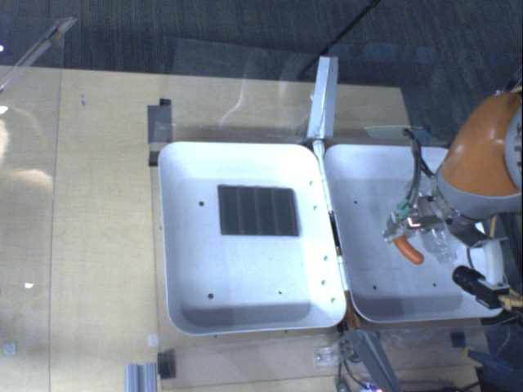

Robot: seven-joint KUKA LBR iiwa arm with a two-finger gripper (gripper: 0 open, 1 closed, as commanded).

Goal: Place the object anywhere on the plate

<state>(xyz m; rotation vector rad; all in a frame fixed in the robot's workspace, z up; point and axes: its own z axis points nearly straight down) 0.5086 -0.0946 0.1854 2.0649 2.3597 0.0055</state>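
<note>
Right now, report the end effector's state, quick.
End effector: over the right bin, right above an orange object; whether it is open, shut or holding that object cannot be told.

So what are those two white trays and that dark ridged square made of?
The left bin and right bin look like moulded plastic, matte white with rounded corners and soft shading. The dark plate seems ribbed, perhaps rubber or plastic; its dull grey stripes suggest grooves, though the view leaves it open.
</note>
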